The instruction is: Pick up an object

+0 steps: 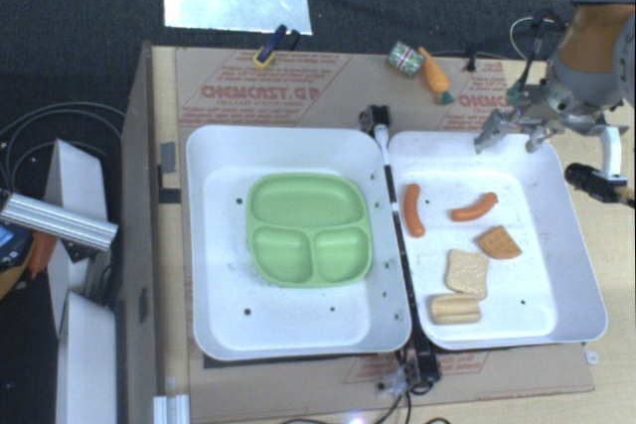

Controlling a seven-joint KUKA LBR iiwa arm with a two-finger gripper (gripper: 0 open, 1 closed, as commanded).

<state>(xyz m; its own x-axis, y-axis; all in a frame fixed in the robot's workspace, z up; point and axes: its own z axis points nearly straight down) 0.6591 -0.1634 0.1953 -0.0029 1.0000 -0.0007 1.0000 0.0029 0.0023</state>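
The right bin [556,213] holds several toy foods: an orange-red sausage [412,211] at its left, a curved sausage [474,208] in the middle, a brown wedge [498,242], a tan bread slice [466,273] and a pale bun [455,310] near the front. My gripper [513,136] hangs above the bin's far rim, well up and to the right of the curved sausage. Its two grey fingers [489,134] are spread apart with nothing between them.
The left bin [214,213] carries a green divided tray [308,228]. Behind the bins on the cardboard lie a small can [405,59], a toy carrot [435,75] and a yellow-and-blue clip [274,45]. Cables and boxes crowd the left side.
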